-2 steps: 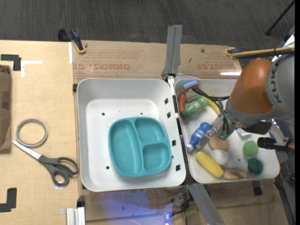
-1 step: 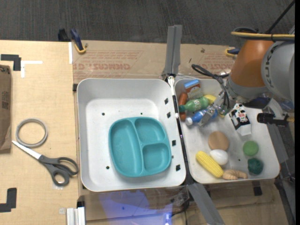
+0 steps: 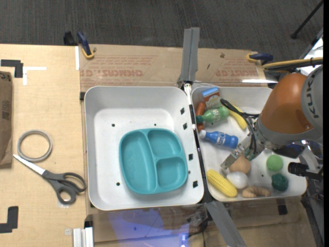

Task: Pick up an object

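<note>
Gripper (image 3: 234,158) low in right bin (image 3: 257,99), jaws apart, nothing between them. Tan egg-like object (image 3: 240,165) touching at its 4 o'clock; white egg (image 3: 237,179) beyond, at 6.

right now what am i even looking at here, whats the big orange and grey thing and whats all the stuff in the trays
This is a single photo from a camera fixed above a workbench, looking down at a slant. The grey and orange shape on the right is a robot arm reaching in. At its tip is a two-finger gripper, lowered into the right white bin.

That bin holds small toys and toy food: a blue bottle, a green bottle, a banana, a corn cob, a white egg, a green ball and a tan rounded piece just beside the gripper. I cannot tell whether the gripper holds anything.

The left white bin holds a teal divided plate. Outside the bins, on the bench, lie scissors and a roll of tape.
</note>
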